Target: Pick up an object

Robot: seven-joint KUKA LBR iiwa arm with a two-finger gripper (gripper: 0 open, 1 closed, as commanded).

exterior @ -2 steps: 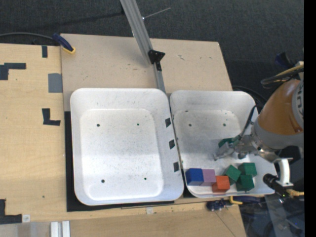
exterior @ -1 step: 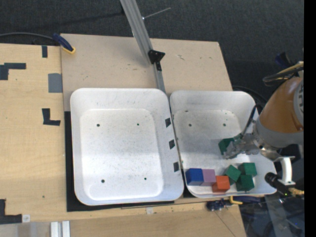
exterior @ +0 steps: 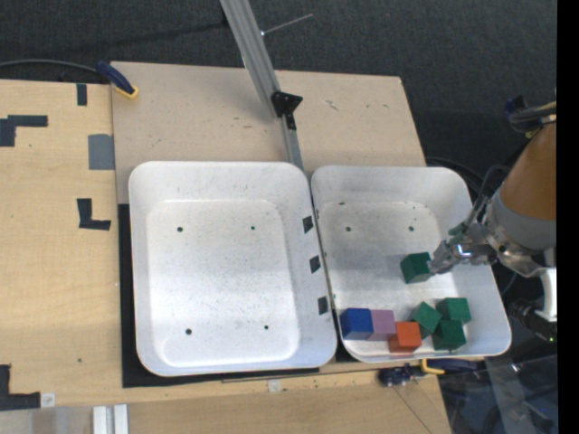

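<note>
A dark green cube (exterior: pixel 415 267) lies in the middle of the right bin (exterior: pixel 380 188), apart from the other blocks. My gripper (exterior: pixel 445 258) comes in from the right and its tip sits right against the cube's right side. Whether the cube is gripped is hidden at this angle. Along the right bin's front edge sit a blue cube (exterior: pixel 356 322), a purple cube (exterior: pixel 383 322), an orange cube (exterior: pixel 407 334) and three more green blocks (exterior: pixel 443 322).
The left bin (exterior: pixel 217 269) stands beside the right one, their rims meeting at a divider (exterior: pixel 312 242). A metal pole (exterior: pixel 258 52) slants across the bench at the back. The arm's orange band (exterior: pixel 534 183) hangs over the right bin's right rim.
</note>
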